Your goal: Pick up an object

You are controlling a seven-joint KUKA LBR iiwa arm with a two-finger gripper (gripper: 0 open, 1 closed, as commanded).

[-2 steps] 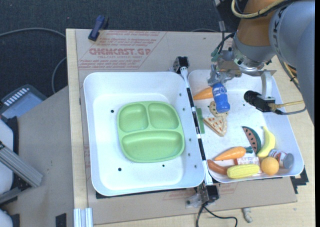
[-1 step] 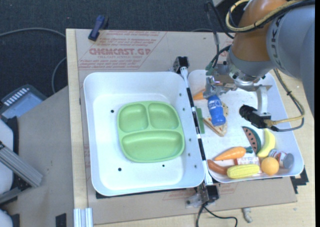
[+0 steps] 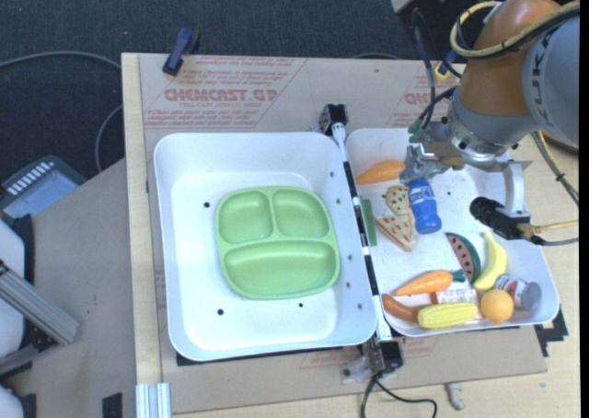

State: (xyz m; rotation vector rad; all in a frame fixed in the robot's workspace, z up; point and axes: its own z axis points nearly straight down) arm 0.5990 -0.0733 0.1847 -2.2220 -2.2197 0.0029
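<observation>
Lying nearest the camera, along the near edge of the right bin [image 3: 548, 313]: a yellow corn cob [image 3: 448, 316], with an orange sausage-like piece [image 3: 398, 307] just to its left, a carrot [image 3: 424, 283] just behind, an orange ball [image 3: 497, 306] to its right and a small can [image 3: 526, 294] beyond that by the bin's right corner. Sitting further back on the right side of the same bin: a banana [image 3: 494, 261] curving beside a watermelon slice [image 3: 465, 257], the two lying close together. Resting toward the middle of this bin: a wedge of sandwich or cheese [image 3: 398, 227] with a small spotted cracker-like piece [image 3: 397, 198] just behind it, and a thin green strip [image 3: 368, 222] lying along the left wall. Lying at the far left of the bin: an orange wedge-shaped item [image 3: 381, 171]. Standing in for the pick, a blue bottle [image 3: 423, 207] is lying near the bin's centre, directly under the gripper [image 3: 421, 165], which is hanging over the bottle's far end; whether it is clamped on the bottle or loose cannot be told from this angle. Reaching in from the right is the grey arm with its orange band [image 3: 502, 39]. Occupying the left bin [image 3: 184, 223]: one green three-compartment plate [image 3: 277, 242], sitting flat at the centre. Bearing both bins is a brown printed board [image 3: 230, 94].
</observation>
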